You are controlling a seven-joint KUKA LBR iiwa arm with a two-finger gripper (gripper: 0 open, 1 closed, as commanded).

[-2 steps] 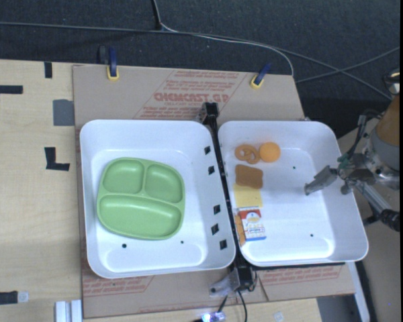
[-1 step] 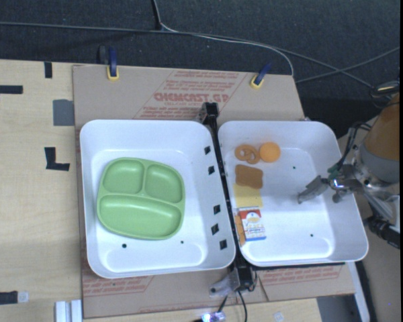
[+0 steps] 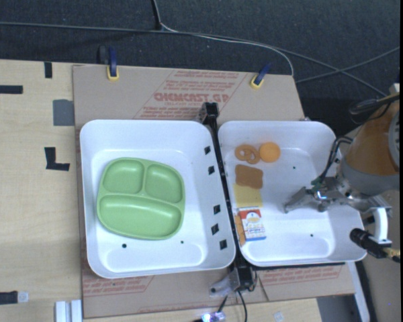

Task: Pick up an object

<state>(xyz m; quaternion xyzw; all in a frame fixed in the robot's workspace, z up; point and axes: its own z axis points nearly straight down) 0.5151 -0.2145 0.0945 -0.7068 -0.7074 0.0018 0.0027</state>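
Probably a robotics lab: clamped cardboard sheet (image 3: 188, 96), two white bins (image 3: 94, 139), loose cables (image 3: 188, 32) on dark flooring.

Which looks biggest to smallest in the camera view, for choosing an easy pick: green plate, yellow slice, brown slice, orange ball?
1. green plate, by far.
2. yellow slice and brown slice: about alike, so unranked.
3. orange ball, smallest.

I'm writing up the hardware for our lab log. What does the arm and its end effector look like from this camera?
The arm is a bulky rounded body, grey with an orange-brown band above the wrist. Dark cables loop along its side. The end effector is slim grey metal, tapering from a cluttered block of fittings. A white bracket and a black knob sit just below the wrist.
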